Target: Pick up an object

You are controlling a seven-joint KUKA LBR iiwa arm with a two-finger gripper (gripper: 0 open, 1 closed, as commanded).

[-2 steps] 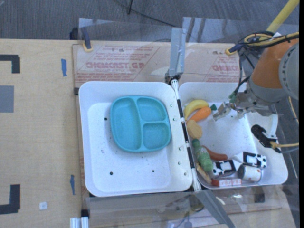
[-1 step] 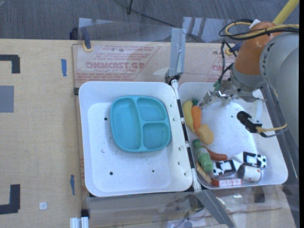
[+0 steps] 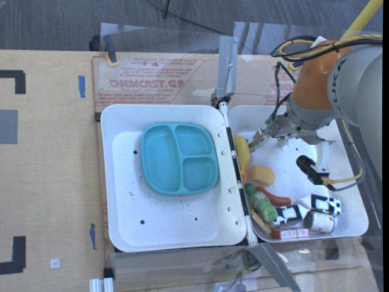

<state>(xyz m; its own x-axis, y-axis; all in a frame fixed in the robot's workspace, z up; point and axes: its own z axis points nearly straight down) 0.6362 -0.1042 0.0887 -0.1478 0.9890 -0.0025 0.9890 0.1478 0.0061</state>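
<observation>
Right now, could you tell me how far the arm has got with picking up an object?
Nothing looks picked yet. The gripper is low over the right bin, near the banana, with nothing visibly held. The grasp and lift remain. The teal plate sits in the left bin.

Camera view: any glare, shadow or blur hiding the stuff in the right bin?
Camera view: light is even and soft; the right bin has bright white walls but no blown-out glare; the arm throws a faint shadow under the gripper; the banana, sausage and black-and-white toys are slightly soft but readable; clear panels along the top edge show mild reflections.
</observation>
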